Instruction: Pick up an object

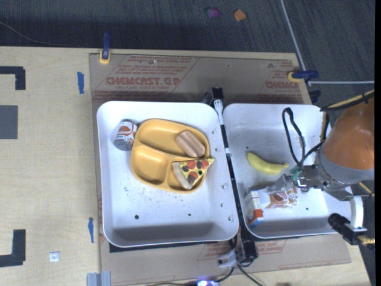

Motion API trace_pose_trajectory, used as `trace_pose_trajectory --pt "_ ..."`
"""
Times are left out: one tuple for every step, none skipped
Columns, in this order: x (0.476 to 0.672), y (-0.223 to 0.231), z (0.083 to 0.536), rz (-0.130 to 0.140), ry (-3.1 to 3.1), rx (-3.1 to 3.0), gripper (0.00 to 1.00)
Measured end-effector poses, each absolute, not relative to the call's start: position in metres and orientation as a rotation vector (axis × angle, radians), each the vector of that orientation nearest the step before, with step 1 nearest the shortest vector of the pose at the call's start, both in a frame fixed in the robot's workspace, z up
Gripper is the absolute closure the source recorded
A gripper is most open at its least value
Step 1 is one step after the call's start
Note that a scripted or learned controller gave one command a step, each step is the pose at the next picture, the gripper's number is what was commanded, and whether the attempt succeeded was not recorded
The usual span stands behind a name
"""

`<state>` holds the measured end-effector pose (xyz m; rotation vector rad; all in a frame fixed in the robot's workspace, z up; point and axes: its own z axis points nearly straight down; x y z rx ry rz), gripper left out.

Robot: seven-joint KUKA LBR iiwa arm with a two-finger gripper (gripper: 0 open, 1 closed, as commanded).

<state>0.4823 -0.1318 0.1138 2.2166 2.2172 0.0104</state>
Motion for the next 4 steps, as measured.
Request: trace_pose_trajectory --pt "0.486 -0.118 0.108 0.017 2.203 2.211 0.0" --pt "0.488 -0.12 0.12 0.023 2.195 2.206 1.0" --pt "0.488 -0.12 0.12 0.023 2.194 2.206 0.0" --pt "0.489 -0.114 0.111 0.023 2.193 2.206 0.0"
